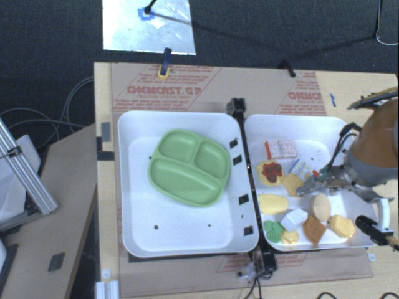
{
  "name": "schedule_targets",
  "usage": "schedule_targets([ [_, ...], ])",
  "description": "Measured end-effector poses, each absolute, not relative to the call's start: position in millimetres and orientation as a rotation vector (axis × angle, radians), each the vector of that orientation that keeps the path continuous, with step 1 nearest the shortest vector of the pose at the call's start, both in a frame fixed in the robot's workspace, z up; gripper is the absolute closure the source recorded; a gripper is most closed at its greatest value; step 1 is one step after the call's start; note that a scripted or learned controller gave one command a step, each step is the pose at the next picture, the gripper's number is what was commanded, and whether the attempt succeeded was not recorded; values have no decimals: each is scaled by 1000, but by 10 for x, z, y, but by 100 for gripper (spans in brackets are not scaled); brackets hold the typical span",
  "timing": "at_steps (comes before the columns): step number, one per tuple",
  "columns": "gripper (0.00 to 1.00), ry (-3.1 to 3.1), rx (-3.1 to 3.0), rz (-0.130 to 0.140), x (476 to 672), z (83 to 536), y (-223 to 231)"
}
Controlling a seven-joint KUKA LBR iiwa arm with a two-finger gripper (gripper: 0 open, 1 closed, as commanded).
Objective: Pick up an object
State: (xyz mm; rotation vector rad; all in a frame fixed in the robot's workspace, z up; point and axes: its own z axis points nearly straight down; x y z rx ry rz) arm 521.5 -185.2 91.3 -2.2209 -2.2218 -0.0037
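Note:
The right bin [324,136] holds several toy food pieces. Among them are a red-and-white box [280,148], a red-topped round piece [271,170], a blue-and-white packet [300,168], a yellow wedge [291,183], a pale yellow piece [273,203], a white block [294,218], a green piece [272,229], a cream egg [321,207], a brown slice [315,228] and a cheese chunk [341,226]. My gripper [310,185] reaches in low from the right. Its tip sits between the yellow wedge and the egg, just below the packet.
A green divided plate [189,167] lies in the left bin [134,185]. A black divider with clips [243,161] separates the bins. The arm's grey and orange body [377,151] covers the right bin's right edge. Cardboard lies under both bins.

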Motion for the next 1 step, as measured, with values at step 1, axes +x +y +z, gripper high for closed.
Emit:
schedule_targets([
  [1, 0, -2224, -2221, -7, 5243, 887, -1854],
])
